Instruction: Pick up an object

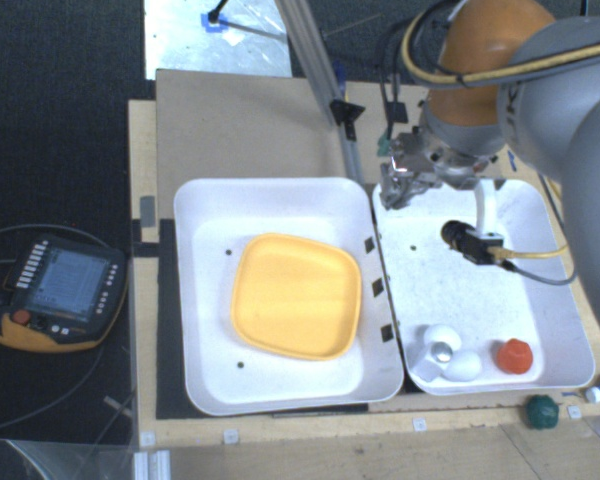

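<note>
**Gripper high over the right bin's upper-left corner, objects low in the frame**

Seen from above at a slant: two shallow white bins side by side on a tan bench (250, 118). Left bin (195, 268) taken up at centre by a yellow plate (296, 295), lying flat, with bare white floor all round it and a clear margin to every wall. Right bin (570, 298) open across its middle and upper floor. Clustered along its lower edge: a small white cup (441, 347) near the lower-left corner, a white rounded object (464, 366) touching or just beside it, and an orange object (514, 356) a little further right, apart from the white pair and close to the lower wall. Grey arm with orange band (485, 28) entering from the upper right. Gripper (405, 183) poised at the right bin's upper-left corner, near the divide between the bins, well apart from the three objects. Finger state: cannot tell, and nothing visibly held. Outside the bins: a pendant controller (58, 293) at mid-left on the dark floor, a dark green ball (541, 411) below the right bin's lower edge.
</note>
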Motion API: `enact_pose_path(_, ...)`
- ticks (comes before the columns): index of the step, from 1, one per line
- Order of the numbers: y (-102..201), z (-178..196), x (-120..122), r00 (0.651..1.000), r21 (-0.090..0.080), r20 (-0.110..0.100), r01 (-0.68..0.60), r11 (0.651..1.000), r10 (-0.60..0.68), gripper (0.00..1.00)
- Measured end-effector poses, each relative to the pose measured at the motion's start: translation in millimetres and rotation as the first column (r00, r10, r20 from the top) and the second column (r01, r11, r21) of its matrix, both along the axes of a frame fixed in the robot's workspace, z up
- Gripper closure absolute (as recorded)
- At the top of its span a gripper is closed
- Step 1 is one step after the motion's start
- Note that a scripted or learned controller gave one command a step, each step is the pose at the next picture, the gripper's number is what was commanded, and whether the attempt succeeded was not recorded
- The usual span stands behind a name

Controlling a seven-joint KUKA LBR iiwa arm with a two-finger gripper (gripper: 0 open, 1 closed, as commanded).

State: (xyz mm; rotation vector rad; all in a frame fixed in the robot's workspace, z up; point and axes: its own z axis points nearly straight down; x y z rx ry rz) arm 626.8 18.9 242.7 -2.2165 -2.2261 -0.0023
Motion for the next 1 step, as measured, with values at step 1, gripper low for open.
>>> enact_pose_path(1, 41.9, 2.9, 15.2, 1.000, 0.000, 0.000, 0.000, 1.000, 0.000, 1.00)
